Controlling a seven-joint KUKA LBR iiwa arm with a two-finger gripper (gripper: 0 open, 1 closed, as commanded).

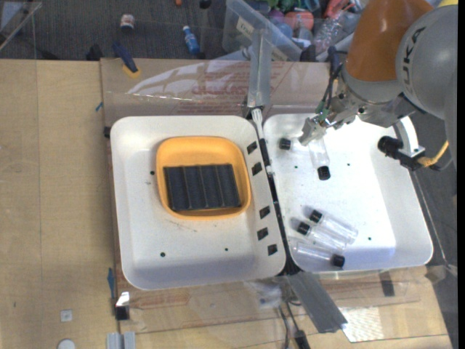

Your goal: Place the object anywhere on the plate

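Lying loose, clear black-capped tubes (325,228) beside the square orange plate (203,176); jaws' state unclear.

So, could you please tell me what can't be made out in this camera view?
- Gripper: small and blurred in the camera view; whether it holds anything is unclear.
- Clear tubes with black caps in the right bin: transparent against white, so their outlines and exact count are uncertain.
- Dark ridged object on the orange plate: too coarse to identify.
- Arm: cut off by the top and right edges.

Overhead slant onto both bins (131,267)
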